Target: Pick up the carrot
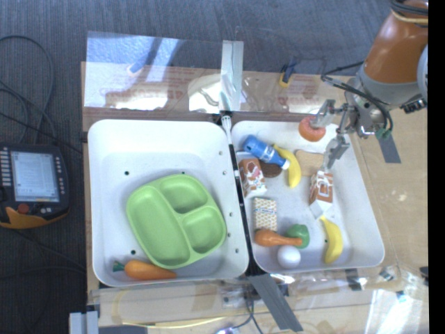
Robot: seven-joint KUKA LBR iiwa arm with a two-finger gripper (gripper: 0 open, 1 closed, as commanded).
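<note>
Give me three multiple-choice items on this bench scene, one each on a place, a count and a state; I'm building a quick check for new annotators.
1. Where does the carrot in the left bin lie?
A. inside the green plate
B. at the bin's near edge, beside the green plate
C. on the bench outside the bins

2. How many bananas are in the right bin?
A. none
B. two
C. four

3. How does the gripper stand relative to that carrot?
A. over the right bin's far end, apart from it
B. touching it
C. lifting it above the left bin

Answers:
1 B: it lies just below the green plate, by the bin's near wall.
2 B: one banana by the blue bottle, another banana near the right wall.
3 A: the gripper hangs by the tomato, in the other bin from the carrot.
</note>
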